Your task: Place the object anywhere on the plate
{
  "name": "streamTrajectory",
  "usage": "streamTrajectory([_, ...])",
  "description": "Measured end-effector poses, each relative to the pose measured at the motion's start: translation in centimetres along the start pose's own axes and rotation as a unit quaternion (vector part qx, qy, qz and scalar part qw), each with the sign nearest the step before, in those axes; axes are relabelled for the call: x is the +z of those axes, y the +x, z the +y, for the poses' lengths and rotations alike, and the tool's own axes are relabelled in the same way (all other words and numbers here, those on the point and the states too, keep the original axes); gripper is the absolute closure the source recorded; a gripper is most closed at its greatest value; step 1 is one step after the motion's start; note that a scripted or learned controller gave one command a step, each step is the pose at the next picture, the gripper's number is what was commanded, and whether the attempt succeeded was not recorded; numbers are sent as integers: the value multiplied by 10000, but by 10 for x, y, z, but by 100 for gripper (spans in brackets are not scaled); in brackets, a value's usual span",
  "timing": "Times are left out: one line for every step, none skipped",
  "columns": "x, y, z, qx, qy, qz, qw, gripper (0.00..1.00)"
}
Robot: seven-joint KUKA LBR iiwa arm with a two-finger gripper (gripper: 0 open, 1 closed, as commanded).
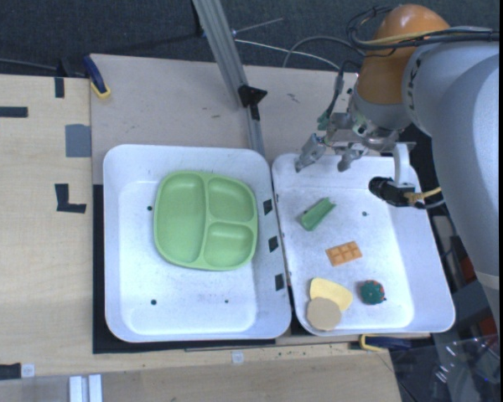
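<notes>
The hand [329,156] hovers over the far edge of the right bin [419,249], its fingers spread and nothing between them, while the green plate [206,221] sits in the left bin [126,249]. Nearest the hand is a green block [316,213]; an orange waffle piece [344,254], a yellow piece [333,292], a tan disc [324,313] and what looks like a small dark green toy [370,292] lie toward the near edge. To do this well, I'd drop straight over the block, straddle its narrow width, and close fully before lifting across.

Single high camera, slanting down over both bins [117,249].
</notes>
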State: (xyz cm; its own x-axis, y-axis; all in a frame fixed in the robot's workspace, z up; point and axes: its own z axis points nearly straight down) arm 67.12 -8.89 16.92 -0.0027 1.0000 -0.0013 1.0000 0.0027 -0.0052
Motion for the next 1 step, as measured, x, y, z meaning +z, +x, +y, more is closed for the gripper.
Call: streamTrajectory([44,-1,-2,1,6,-1,10000,0])
